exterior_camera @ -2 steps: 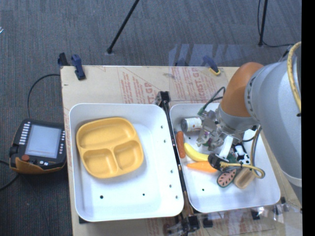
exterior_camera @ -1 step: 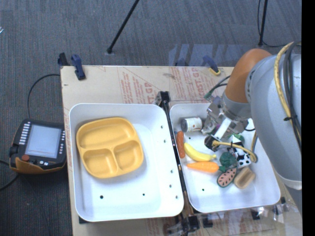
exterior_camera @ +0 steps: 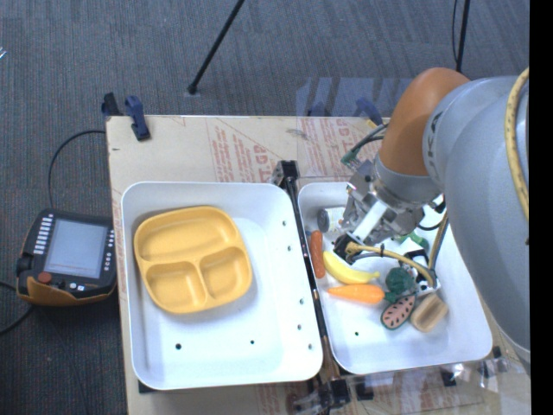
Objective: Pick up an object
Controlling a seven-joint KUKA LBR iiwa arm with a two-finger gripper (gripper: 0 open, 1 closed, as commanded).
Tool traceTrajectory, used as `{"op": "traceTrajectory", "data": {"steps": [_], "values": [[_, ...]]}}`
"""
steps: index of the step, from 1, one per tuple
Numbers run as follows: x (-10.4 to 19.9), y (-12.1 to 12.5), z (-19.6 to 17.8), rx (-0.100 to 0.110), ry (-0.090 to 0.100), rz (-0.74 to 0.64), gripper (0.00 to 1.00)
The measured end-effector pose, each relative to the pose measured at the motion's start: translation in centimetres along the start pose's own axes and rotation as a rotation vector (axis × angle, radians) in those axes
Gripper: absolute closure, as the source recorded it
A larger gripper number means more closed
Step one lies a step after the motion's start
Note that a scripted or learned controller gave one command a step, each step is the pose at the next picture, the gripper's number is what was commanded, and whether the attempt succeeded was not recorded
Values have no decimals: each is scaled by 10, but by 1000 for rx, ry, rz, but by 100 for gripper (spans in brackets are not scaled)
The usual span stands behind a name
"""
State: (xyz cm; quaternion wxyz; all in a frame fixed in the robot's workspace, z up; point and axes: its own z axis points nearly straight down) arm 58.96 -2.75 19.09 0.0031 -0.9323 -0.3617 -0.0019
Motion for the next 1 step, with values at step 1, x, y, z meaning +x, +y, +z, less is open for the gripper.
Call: {"op": "traceTrajectory", "data": {"steps": [1], "values": [[-3, 0, -4, 9, -11, 0, 100]]}}
